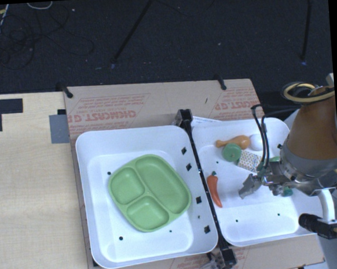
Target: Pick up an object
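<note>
The right bin holds several small objects. An orange carrot-shaped piece lies by its left wall. Toward the back are an orange-yellow piece, a green round piece, a white egg-like piece and a speckled block. My gripper hangs low over the middle-right of this bin, to the right of the carrot piece and just in front of the speckled block. The grey and orange arm hides the bin's right side.
The left bin holds a green divided plate. A black divider runs between the bins. Cardboard lies under both bins on the wooden bench. A black cable loops above the right bin.
</note>
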Controlling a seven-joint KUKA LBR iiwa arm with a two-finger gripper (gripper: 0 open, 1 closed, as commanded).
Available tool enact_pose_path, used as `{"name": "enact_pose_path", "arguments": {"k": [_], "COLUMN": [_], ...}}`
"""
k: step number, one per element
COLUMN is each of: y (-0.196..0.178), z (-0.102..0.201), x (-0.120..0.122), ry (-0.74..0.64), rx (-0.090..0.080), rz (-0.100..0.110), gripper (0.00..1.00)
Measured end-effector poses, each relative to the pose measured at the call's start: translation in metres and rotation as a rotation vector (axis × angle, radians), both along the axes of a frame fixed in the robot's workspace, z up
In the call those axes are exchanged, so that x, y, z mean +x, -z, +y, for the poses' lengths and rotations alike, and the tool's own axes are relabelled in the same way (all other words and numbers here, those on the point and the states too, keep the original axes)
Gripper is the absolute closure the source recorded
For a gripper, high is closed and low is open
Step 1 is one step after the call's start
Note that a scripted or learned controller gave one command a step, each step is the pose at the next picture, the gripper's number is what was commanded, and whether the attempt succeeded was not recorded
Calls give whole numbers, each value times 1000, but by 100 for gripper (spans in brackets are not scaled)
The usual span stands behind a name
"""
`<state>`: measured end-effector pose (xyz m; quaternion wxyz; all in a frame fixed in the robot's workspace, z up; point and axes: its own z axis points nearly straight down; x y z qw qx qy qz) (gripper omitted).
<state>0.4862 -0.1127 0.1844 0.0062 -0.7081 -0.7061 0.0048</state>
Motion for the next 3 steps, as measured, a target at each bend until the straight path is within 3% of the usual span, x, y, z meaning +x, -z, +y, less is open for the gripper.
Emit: {"name": "enact_pose_path", "arguments": {"k": [1, 3], "y": [-6, 94], "z": [0, -2], "x": [3, 5], "ry": [-2, -3], "rx": [-2, 1], "rz": [-13, -6], "gripper": [0, 0]}}
